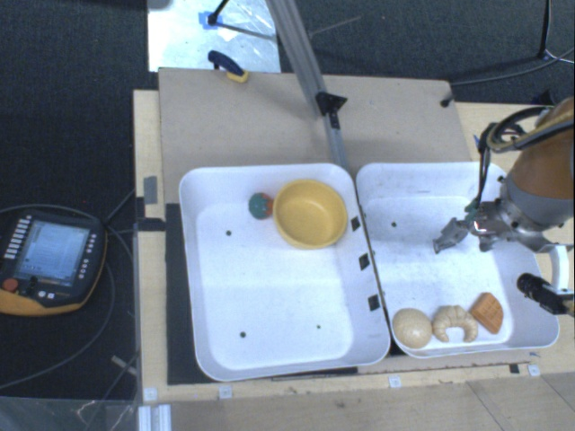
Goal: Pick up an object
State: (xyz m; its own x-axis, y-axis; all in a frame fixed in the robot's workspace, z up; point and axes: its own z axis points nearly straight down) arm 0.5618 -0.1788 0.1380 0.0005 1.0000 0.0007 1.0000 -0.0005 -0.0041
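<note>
The gripper (452,238) is seen low over the right bin (422,191), reaching in from the right edge, above bare bin floor in the upper middle part. Nothing is held between its fingers; whether the gripper is open or closed cannot be told at this size and angle.

Three candidate objects are lined along the near edge of the right bin: a pale round bun (412,328), a croissant (455,322) just beside it, and an orange waffle-like piece (488,312) touching or nearly touching the croissant. All three lie well apart from the gripper, below it. In the left bin (269,330), a yellow bowl (310,213) sits near the top right corner with a small green-red ball (260,206) just beside its left rim.

Step judged: approach phase, no grasp made yet. The next move would call for the gripper to be shifted toward the near edge, centred over one item, then lowered and closed. The row is crowded, so neighbours could be knocked; the bun at the end looks easiest to isolate.
</note>
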